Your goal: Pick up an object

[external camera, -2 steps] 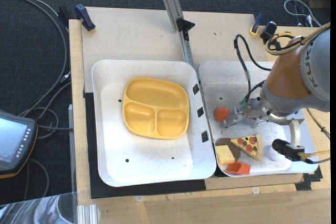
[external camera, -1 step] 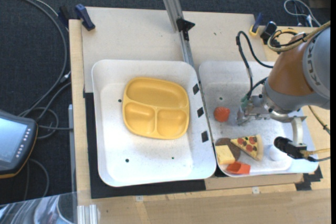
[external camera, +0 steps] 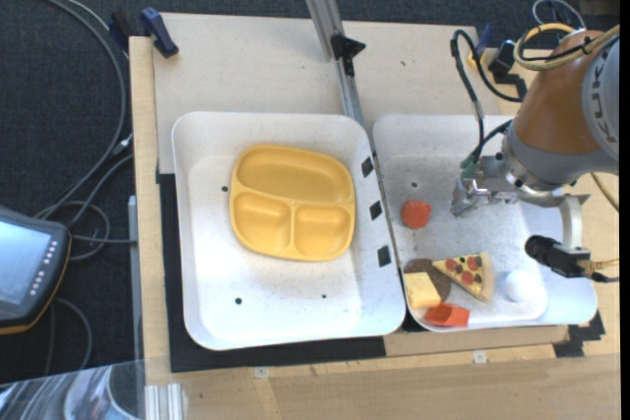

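Scanning from the left, I saw the yellow divided plate (external camera: 292, 202) centred in the left bin (external camera: 197, 310) with bare floor around it, then toys crowding the right bin's (external camera: 394, 138) near edge around the pizza slice (external camera: 467, 274), and the gripper (external camera: 471, 196), its opening beyond my telling, low beside the red ball (external camera: 416, 213).

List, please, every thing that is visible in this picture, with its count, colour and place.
bins: two, white, side by side on the bench
divided plate: one, yellow, in the left bin
tomato: one, red-orange, middle of the right bin
pizza slice: one, yellow with red spots, front of the right bin
cheese block: one, pale yellow, beside the pizza slice
orange piece: one, front rim of the right bin
white ball: one, front right corner
clamp: one, blue, bench back left
gripper: one, metal, above the right bin, right of the tomato
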Motion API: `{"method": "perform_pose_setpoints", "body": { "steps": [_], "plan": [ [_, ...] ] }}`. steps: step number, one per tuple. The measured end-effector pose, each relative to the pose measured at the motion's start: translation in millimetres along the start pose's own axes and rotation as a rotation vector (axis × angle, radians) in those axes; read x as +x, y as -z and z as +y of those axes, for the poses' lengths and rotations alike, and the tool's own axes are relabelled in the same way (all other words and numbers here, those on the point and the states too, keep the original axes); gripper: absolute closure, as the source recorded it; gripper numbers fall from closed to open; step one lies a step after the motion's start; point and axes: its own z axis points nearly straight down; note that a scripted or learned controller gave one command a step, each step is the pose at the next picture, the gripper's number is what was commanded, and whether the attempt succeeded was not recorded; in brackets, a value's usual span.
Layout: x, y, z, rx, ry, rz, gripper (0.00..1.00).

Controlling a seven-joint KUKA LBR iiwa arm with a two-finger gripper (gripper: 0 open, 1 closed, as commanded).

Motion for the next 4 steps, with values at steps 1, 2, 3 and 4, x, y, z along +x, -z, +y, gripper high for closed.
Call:
{"method": "perform_pose_setpoints", "body": {
  "steps": [1, 2, 3, 4],
  "plan": [
    [1, 50, -7, 0.0, -0.001, 0.0, 1.0],
    [1, 90, -6, 0.0, -0.001, 0.0, 1.0],
    [51, 98, 23, 0.002, 0.005, 0.002, 1.0],
    [94, 88, 40, 0.004, 0.003, 0.002, 1.0]
  ]
}}
